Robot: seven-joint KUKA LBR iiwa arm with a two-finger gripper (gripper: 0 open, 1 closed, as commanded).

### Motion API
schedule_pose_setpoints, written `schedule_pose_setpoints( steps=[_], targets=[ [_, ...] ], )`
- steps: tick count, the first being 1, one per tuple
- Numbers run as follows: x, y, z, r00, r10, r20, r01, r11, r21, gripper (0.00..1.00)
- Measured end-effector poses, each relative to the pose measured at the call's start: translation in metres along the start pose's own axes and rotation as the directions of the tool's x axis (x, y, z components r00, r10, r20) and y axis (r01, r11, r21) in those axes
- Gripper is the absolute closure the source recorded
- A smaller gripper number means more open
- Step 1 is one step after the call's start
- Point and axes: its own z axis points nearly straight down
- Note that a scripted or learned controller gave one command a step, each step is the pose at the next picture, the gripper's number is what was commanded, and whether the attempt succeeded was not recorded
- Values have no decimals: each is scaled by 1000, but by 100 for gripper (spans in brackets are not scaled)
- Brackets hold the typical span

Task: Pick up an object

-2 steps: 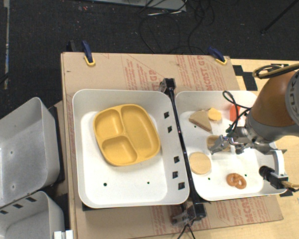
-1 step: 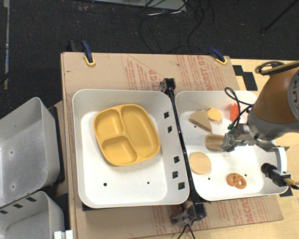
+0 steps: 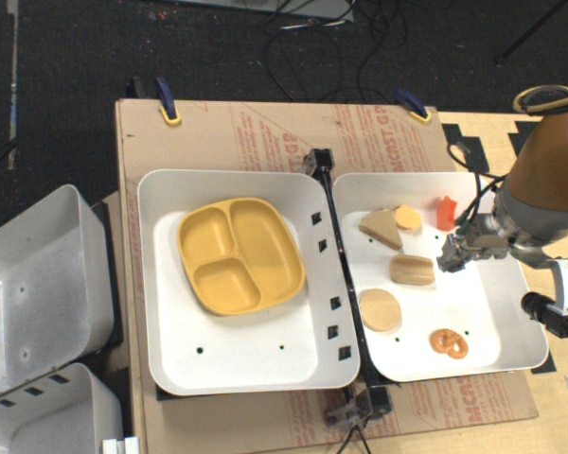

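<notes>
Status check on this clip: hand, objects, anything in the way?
Hand low over right bin, nothing seen held. Tan block just beside it; red piece, pretzel nearby. Yellow tray in left bin.

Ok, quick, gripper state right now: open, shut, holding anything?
Gripper: cannot be told from this view; it sits low over the right bin, beside the tan bread roll, with no object visibly held.
</notes>
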Motion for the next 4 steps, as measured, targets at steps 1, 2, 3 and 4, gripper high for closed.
schedule_pose_setpoints(
  steps=[1, 2, 3, 4],
  targets=[
    [2, -3, -43, 1000, -1, 0, 1, 1000, 0, 100],
    [-7, 1, -102, 1000, -1, 1, 1, 1000, -2, 100],
    [45, 15, -85, 1000, -5, -2, 5, 1000, 5, 100],
    [101, 24, -89, 1000, -7, -3, 7, 1000, 4, 100]
  ],
)
